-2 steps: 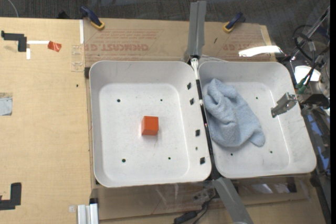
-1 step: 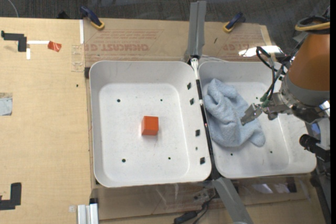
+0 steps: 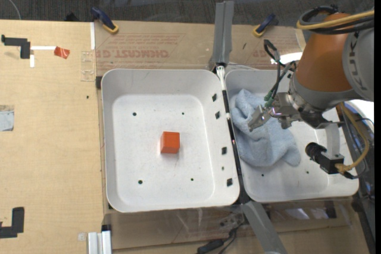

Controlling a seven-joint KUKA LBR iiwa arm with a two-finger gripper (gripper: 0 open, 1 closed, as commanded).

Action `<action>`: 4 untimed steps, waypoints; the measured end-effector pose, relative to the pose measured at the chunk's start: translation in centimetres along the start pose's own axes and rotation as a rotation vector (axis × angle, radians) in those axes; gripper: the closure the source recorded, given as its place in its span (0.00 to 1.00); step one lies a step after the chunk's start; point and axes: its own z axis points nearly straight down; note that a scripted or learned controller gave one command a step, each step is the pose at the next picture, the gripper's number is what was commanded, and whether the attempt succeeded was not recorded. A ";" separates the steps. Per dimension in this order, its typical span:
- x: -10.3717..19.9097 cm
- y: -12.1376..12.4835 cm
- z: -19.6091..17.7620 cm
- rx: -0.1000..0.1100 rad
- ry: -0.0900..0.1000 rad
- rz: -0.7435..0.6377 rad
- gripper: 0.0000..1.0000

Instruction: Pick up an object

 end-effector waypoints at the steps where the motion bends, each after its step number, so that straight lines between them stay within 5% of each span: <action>1: -0.8 -2.1 -3.8 -0.001 0.000 -0.083 0.00; 3: 3.2 10.6 0.0 0.000 -0.001 -0.074 0.00; 4: -4.0 12.4 -3.4 -0.002 -0.002 -0.036 0.00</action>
